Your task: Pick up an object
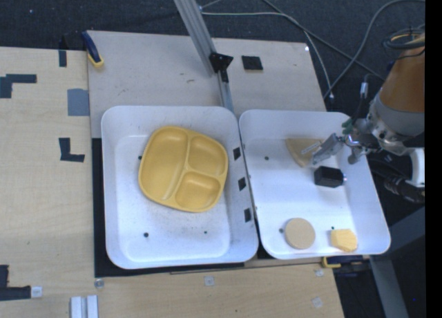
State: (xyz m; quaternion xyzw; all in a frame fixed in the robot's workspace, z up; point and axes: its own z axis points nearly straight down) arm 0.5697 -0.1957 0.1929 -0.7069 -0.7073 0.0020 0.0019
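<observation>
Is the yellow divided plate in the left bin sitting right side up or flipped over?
Right side up. The yellow divided plate lies flat in the left bin with its three hollow compartments and raised dividers facing the camera.

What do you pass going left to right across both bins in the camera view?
Yellow divided plate → round tan disc → black block → small yellow piece.

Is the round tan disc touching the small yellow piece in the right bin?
Apart. The camera view shows bare white bin floor between the round tan disc and the small yellow piece in the right bin.
</observation>
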